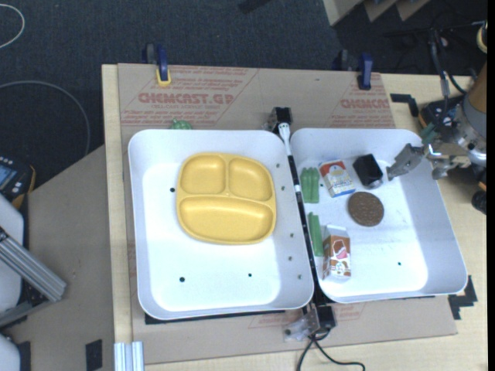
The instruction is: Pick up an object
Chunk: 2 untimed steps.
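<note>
Looking down, we see a yellow plate (227,198) in the left bin (155,284); the right bin (441,246) holds cartons (336,178), a brown disc (365,208), a black block (366,169). The hand (406,161) hovers there, its grip unclear.

a divided yellow plastic plate (227,198) is lying in the left shallow white bin (155,284); a round brown disc (365,209) is sitting in the right shallow white bin (433,246), between two small printed cartons (336,178) (338,256).
</note>
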### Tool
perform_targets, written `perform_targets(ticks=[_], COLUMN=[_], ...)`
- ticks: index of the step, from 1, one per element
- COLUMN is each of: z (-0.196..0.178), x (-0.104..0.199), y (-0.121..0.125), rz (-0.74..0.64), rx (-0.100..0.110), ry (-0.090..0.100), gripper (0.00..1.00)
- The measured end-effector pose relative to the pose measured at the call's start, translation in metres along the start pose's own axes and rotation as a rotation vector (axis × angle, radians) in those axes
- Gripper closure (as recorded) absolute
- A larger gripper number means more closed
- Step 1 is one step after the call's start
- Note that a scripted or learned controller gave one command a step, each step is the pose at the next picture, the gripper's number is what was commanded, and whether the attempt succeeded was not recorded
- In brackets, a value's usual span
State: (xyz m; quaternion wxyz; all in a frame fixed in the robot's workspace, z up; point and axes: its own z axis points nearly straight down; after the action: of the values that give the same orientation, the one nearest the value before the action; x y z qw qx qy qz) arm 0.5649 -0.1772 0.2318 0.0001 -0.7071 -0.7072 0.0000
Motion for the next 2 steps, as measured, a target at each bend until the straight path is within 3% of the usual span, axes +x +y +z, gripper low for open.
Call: perform_targets(ticks=[1, 2], z=[0.125, 0.149], x=[0.085, 0.076], y=[-0.048, -0.088], rz=[-0.005, 0.004], rx=[0.016, 0.007], ry=[0.008, 0.003], gripper=[0.0, 0.0])
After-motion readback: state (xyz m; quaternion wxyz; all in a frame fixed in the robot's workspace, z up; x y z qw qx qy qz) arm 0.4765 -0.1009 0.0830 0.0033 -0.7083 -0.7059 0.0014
